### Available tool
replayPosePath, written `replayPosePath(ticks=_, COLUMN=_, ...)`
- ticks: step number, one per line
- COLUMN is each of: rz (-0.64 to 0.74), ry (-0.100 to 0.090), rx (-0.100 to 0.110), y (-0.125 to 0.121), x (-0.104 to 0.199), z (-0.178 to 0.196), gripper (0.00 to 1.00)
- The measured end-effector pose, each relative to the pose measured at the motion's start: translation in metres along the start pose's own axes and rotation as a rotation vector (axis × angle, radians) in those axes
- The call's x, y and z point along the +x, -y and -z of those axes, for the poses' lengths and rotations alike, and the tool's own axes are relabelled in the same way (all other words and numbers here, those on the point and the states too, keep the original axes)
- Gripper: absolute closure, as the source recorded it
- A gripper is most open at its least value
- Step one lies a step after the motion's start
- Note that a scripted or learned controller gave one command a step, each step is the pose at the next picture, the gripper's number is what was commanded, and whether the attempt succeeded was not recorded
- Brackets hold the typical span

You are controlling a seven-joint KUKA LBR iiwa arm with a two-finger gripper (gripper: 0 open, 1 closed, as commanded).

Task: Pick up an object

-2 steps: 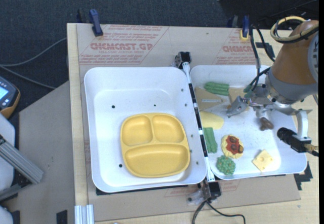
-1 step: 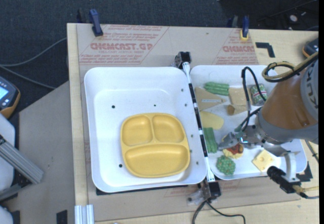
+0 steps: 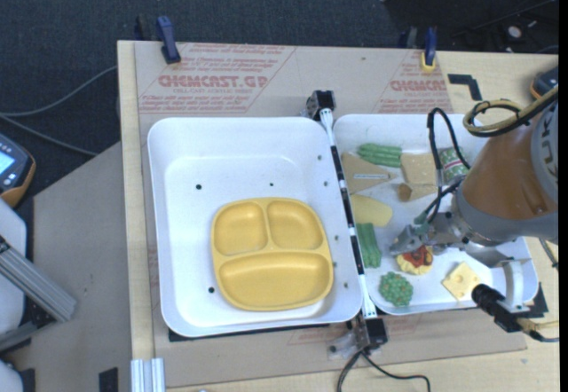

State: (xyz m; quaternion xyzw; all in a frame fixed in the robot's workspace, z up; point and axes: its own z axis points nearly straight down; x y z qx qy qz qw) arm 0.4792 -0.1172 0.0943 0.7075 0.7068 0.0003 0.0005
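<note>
The right bin (image 3: pixel 377 126) holds several toy foods: a green bean pod (image 3: pixel 380 153), a tan bread slice (image 3: pixel 417 169), a yellow piece (image 3: pixel 373 212), a green stick (image 3: pixel 368 245), a broccoli floret (image 3: pixel 396 289), a yellow cheese wedge (image 3: pixel 460 280) and a red-and-yellow piece (image 3: pixel 415 260). My gripper (image 3: pixel 415 241) reaches down from the orange-banded wrist into the bin's middle, right over the red-and-yellow piece. Its fingertips sit among the foods and their gap is too small to read.
The left bin (image 3: pixel 177 151) holds a yellow three-compartment plate (image 3: pixel 269 254). A black divider clamp (image 3: pixel 321 102) sits between the bins. Cables loop over the arm at the right. Blue clamps (image 3: pixel 166 38) hold the board's back edge.
</note>
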Motion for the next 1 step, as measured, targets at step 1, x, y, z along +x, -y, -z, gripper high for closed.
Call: replayPosePath(ticks=1, rz=0.011, ry=0.0, rx=-0.013, y=-0.0716, x=0.0624, z=0.0964, gripper=1.0)
